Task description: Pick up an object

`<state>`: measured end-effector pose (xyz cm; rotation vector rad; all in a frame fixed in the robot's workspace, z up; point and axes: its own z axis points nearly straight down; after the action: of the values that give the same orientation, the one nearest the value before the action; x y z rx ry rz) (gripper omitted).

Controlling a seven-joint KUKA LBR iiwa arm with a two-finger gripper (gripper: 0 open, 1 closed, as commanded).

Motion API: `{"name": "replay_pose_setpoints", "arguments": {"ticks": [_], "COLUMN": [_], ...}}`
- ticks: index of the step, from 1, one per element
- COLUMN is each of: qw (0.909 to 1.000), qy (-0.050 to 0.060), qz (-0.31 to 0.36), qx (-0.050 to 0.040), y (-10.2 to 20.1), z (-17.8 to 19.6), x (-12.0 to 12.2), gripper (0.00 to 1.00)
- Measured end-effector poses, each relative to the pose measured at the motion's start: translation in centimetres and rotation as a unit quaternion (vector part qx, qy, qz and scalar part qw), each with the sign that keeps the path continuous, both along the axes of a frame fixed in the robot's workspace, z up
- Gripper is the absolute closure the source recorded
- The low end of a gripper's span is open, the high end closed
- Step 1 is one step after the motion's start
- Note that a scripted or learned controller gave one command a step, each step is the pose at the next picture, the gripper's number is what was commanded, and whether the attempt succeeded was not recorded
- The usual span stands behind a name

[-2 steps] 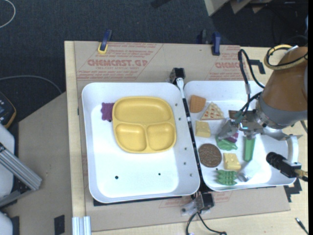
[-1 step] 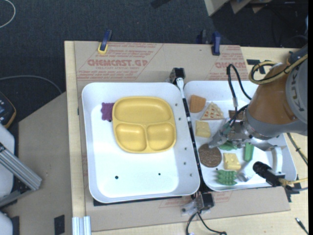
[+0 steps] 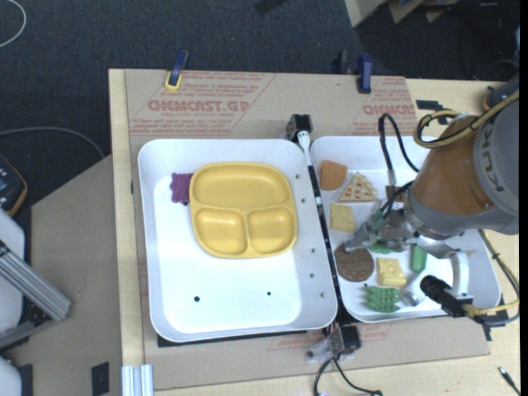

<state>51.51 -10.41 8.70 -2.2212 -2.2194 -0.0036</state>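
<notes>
My gripper [image 3: 371, 234] hangs low in the right bin [image 3: 487, 283], just above and to the right of a brown round cookie [image 3: 354, 265]. A pale yellow cheese block [image 3: 341, 218] lies to its left. A yellow holed cheese piece [image 3: 391, 272] and a green stick [image 3: 418, 257] lie just below it. A pizza slice [image 3: 358, 190] and an orange bread piece [image 3: 332, 174] sit farther back. Green broccoli [image 3: 381, 298] rests at the bin's front. The arm's orange band [image 3: 445, 176] hides the bin's right middle.
The left bin [image 3: 239, 304] bears a yellow divided plate [image 3: 243, 207] with a purple piece [image 3: 180, 186] at its left edge. A black ridge [image 3: 318, 213] separates the bins. Cables [image 3: 396, 151] loop over the back of the right bin.
</notes>
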Motion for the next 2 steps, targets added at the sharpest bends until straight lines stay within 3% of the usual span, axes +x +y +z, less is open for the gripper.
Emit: {"name": "replay_pose_setpoints", "arguments": {"ticks": [1, 2], "qw": [1.0, 1.0], "qy": [-0.005, -0.003], "qz": [0.0, 0.001], "qx": [-0.0012, -0.0022], "y": [0.0, 0.4], "z": [1.3, 7.6], "x": [0.3, 0.5], "gripper": [1.0, 1.0]}}
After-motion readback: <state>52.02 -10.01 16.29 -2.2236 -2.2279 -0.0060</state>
